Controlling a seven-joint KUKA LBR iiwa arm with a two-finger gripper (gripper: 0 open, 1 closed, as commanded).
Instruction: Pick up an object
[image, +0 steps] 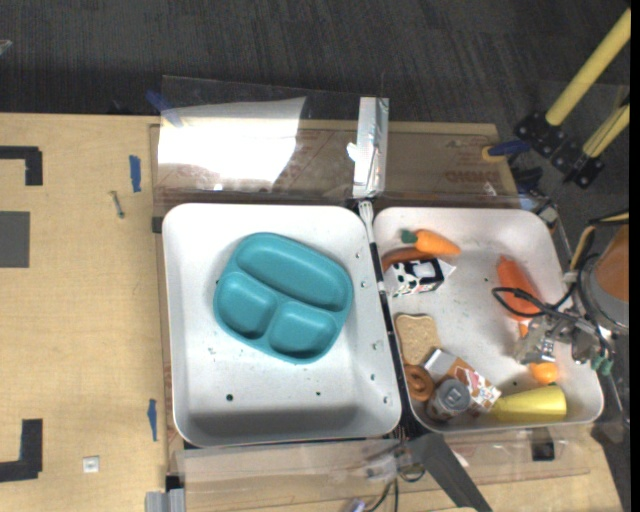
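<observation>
- Gripper (540, 345) low at the right side of the right bin (470, 222), arm entering from the right
- Fingers: cannot tell whether open or closed; metal parts blurred
- Small orange object (543, 373) lies just below the gripper, touching or nearly so
- Yellow object (530, 403) beside it, along the bin's near wall
- Carrot (436, 242) well apart, at the far wall
- Teal divided tray (283, 294) in the left bin (200, 380)

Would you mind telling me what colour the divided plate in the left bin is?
The divided plate is teal, seen clearly in the camera view.
</observation>
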